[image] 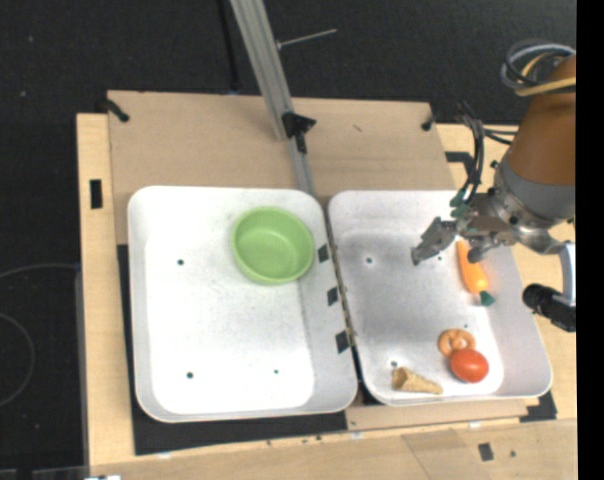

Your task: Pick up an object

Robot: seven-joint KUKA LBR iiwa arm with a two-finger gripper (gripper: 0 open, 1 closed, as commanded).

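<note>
Green bowl (273, 246) sits alone leftward; pincer (452, 243) gapes empty beside carrot (472, 271), tomato (469, 365) beyond.

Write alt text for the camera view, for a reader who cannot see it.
A grey arm's claw hangs over the right bin, beside a carrot. Near that bin's lower right corner lie a tomato, a small orange piece and a cone. The left bin holds a green bowl.

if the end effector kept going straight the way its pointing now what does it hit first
The end effector points down and left in the camera view, so it would probably meet the bare floor of the right bin first. The carrot lies behind it, off that line. Depth is hard to judge.
</note>
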